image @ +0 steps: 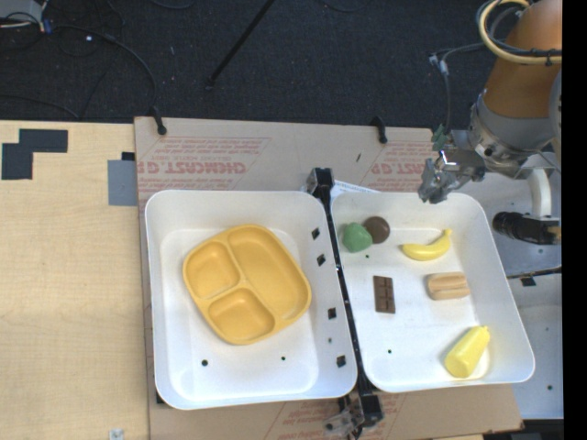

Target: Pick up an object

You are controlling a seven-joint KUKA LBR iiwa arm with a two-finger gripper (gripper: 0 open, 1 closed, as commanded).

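Yellow block point(467, 352) nearest; banana point(427, 247) beneath fingers point(432, 189).

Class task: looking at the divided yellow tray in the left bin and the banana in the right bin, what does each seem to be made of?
Yellow tray: probably moulded plastic; uniform colour, smooth rounded compartment walls, soft sheen.
Banana: likely a plastic toy; even yellow, no spots, though the view is too coarse to be sure.
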